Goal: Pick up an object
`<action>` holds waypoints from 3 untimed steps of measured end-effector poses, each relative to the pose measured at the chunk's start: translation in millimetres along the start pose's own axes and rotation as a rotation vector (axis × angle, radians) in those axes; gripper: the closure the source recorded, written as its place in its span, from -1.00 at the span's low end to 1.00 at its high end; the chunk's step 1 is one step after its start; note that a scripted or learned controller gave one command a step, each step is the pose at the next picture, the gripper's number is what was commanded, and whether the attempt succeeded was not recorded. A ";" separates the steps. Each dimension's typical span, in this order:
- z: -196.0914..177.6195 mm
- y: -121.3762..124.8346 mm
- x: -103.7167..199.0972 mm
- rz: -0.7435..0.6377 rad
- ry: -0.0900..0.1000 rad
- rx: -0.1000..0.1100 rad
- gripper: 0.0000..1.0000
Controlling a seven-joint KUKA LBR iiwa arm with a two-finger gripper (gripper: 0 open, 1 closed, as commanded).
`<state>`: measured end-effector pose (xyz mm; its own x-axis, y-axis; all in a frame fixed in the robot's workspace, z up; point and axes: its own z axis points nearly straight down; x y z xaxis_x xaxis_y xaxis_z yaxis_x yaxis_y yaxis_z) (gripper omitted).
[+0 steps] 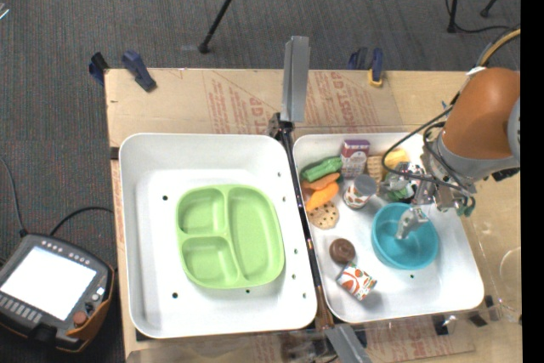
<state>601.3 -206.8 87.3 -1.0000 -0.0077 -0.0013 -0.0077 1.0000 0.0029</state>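
Nothing lifted yet: gripper [414, 221] down over blue bowl [405, 238] in right bin [463, 280], grip state impossible to tell, cookie [324, 215], carrot [322, 195], donut [342, 250] lying loose nearby, grasp and lift left to do.

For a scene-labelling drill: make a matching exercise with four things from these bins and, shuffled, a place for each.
Things:
1. green divided plate
2. teal bowl
3. cookie
4. small red can

Places:
A. right bin, near front edge
B. left bin, centre
C. right bin, under the gripper
D. right bin, by the divider, below the carrot

Pairs: 1-B, 2-C, 3-D, 4-A
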 end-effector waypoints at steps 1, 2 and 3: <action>1.2 76.9 5.3 0.129 0.001 0.000 -1.00; 0.7 5.0 63.1 0.148 0.002 0.004 -1.00; -4.6 76.3 113.6 0.172 -0.025 0.001 -1.00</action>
<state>487.1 -131.4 92.0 -0.9863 0.1632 -0.0257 0.1631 0.9866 0.0045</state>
